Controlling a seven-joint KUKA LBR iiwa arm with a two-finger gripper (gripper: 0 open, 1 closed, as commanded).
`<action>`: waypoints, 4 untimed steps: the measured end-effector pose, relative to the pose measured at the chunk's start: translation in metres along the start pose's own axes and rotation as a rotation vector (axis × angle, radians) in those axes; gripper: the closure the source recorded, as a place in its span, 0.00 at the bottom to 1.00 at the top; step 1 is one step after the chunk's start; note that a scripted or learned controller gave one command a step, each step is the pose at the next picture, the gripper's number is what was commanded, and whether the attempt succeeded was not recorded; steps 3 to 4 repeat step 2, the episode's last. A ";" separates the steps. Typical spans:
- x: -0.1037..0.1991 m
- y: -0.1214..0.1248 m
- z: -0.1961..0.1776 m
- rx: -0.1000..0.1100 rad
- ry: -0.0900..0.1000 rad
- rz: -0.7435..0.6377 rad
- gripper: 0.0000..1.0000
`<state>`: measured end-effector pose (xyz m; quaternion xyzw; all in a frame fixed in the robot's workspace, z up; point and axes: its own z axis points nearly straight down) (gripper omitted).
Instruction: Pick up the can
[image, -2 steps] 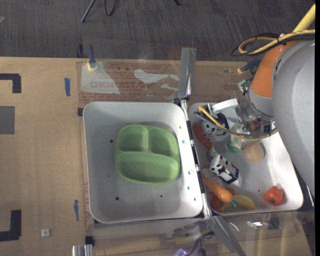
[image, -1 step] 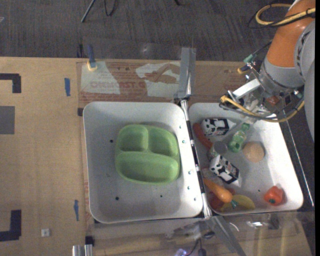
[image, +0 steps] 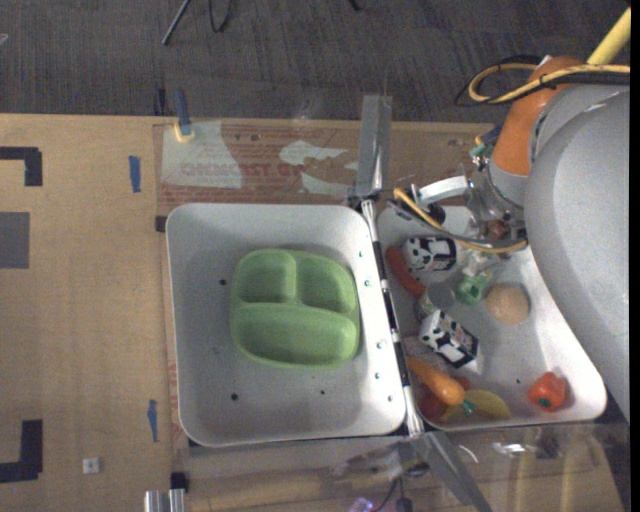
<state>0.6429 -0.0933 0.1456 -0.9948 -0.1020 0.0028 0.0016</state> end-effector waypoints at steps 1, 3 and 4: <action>-0.006 -0.027 -0.039 -0.003 0.005 0.002 1.00; 0.020 -0.044 -0.259 -0.004 0.008 -0.003 1.00; 0.020 -0.044 -0.259 -0.004 0.008 -0.003 1.00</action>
